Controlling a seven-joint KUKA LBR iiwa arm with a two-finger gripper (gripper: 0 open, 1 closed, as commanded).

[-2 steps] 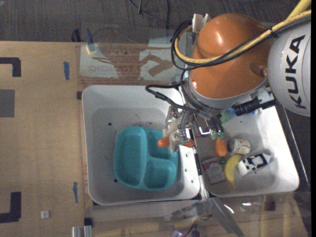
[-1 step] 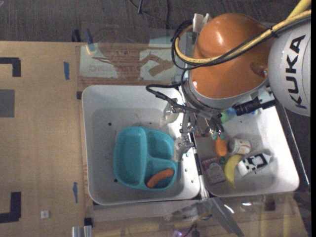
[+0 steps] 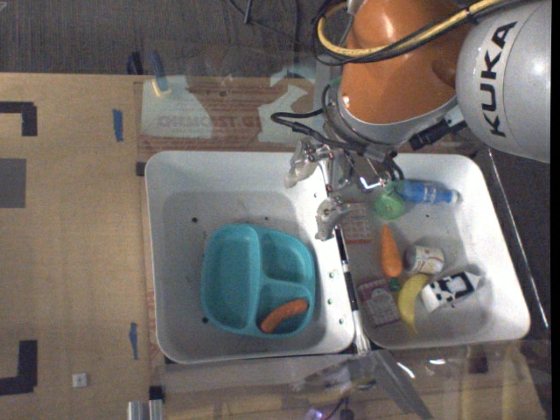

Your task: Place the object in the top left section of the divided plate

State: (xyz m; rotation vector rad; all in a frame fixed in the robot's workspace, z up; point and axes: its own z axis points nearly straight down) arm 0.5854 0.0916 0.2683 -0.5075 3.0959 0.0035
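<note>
Bench point(image 3: 70, 261): pale wood-toned surface, black corner marks at its left side, bits of blue tape; it bears two shallow white bins side by side.

Left bin point(image 3: 175, 191): holds a teal divided plate point(image 3: 229, 274) with three sections; an orange sausage-shaped object point(image 3: 284, 316) lies in the plate's lower right section, tilted, its right end higher; the other two sections carry nothing.

Right bin point(image 3: 503, 261): holds an orange carrot point(image 3: 391, 252) lying roughly upright near the bin's middle; a yellow banana point(image 3: 409, 300) below it, just beside a small black-and-white carton point(image 3: 451, 289); a small white cup point(image 3: 426, 258) with a reddish mark between carrot and carton; a blue and green bottle point(image 3: 418, 194) on its side near the bin's upper edge; a flat grey-and-red packet point(image 3: 379, 300) near the bin's lower left, touching the banana's left side.

Arm point(image 3: 507, 77): grey casing marked KUKA, with an orange band point(image 3: 394, 55) above the wrist and a yellow cable looped over it; reaches in from the right.

Gripper point(image 3: 331, 210): metal assembly hanging over the wall shared by the two bins, near their upper ends, well apart from the orange object on the plate; nothing visible in its grasp; how wide it stands cannot be told from this slant.
</note>
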